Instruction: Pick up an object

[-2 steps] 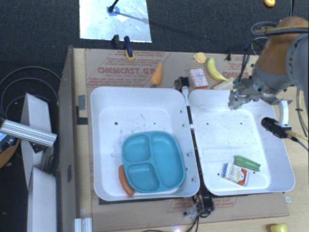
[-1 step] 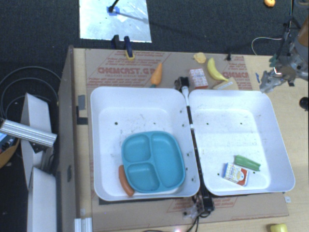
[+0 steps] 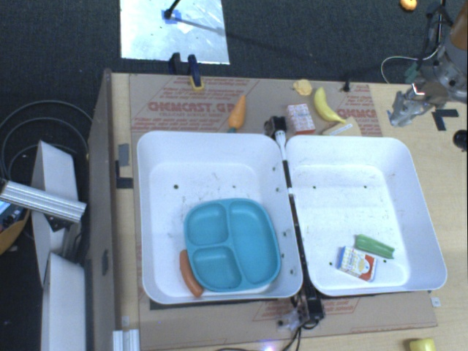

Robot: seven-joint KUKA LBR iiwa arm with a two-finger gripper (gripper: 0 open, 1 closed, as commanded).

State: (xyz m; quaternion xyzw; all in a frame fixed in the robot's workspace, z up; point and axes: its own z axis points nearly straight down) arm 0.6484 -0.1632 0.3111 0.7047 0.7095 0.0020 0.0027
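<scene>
The right bin [image 3: 409, 170] holds a green pod-shaped item [image 3: 374, 246] and a small printed carton [image 3: 356, 262], side by side near its front right. In the left bin [image 3: 157, 196] a blue divided plate [image 3: 231, 243] lies at the front, with an orange sausage [image 3: 190, 273] against its left front edge. My gripper [image 3: 406, 112] hangs at the far right, above the bench, beyond the right bin's back right corner and away from every object.
Behind the bins on the cardboard lie a carrot [image 3: 237, 112], a small pink box [image 3: 300, 118], a banana [image 3: 324, 104] and a pale yellow piece [image 3: 303, 87]. Blue clamps [image 3: 184, 64] stand at the back left. Cables trail around the arm at the right.
</scene>
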